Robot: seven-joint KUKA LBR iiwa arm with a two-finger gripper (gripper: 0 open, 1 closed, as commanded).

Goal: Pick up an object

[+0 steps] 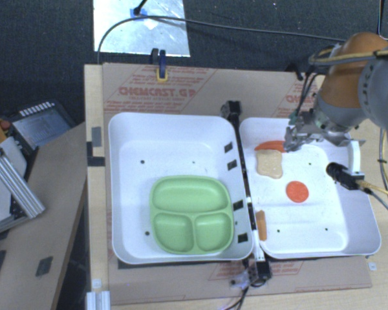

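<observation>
So the pick isn't done yet as far as I can see. The gripper (296,137) is down low at the back of the right bin (349,237), right at the end of a flat red-orange piece (269,146) that looks like a toy food slice. Is it clamped on anything? Honestly cannot tell, that bit is too small and dark to read.

Nothing looks lifted. Everything in that bin seems to lie flat on the floor: the red-orange piece, a beige slice (269,165) touching it just in front, a round red disc (298,192) a bit further toward the front, and a thin orange stick (261,225) along the left wall.

The left bin (126,192) has a green 3-compartment tray (191,213).

My guess: it's at the grasp stage on the red-orange piece, so closing and lifting are left.
</observation>
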